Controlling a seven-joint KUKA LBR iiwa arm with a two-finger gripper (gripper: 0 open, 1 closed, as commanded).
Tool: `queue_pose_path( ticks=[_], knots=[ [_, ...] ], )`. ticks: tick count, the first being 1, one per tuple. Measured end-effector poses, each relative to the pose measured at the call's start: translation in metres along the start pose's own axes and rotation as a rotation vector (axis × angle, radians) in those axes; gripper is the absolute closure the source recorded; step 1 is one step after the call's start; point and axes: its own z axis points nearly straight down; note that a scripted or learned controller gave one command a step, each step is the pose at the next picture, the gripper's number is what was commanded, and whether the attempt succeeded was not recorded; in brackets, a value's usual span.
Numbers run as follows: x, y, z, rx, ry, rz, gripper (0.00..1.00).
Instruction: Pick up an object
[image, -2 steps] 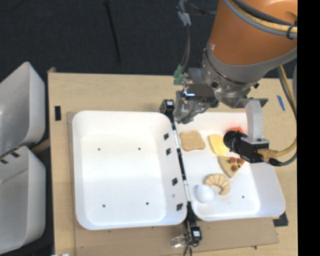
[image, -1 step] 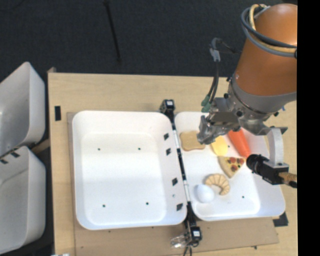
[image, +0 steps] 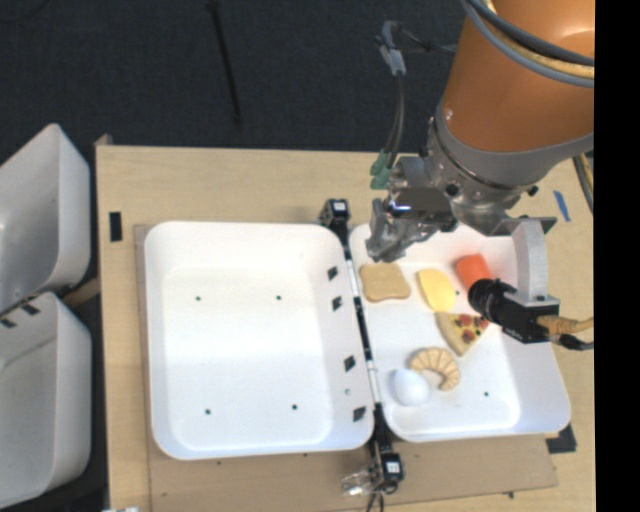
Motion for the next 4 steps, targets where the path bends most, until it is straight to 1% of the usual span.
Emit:
queue_pose_path(
  ticks=[1, 2, 3, 4],
  knots=[
    [0.023, 0.000, -0.048, 0.000, 0.000, 0.002, 1.00],
    [-0.053, -0.002, 0.050, 0.015, -0.005, 0.012, 1.00],
    [0.014, 0.000, 0.029, 0.004, 0.000, -0.002, 1.00],
    [0.079, 0.000, -0.052, -0.003, 0.002, -0.002, 1.00]
  ],
)
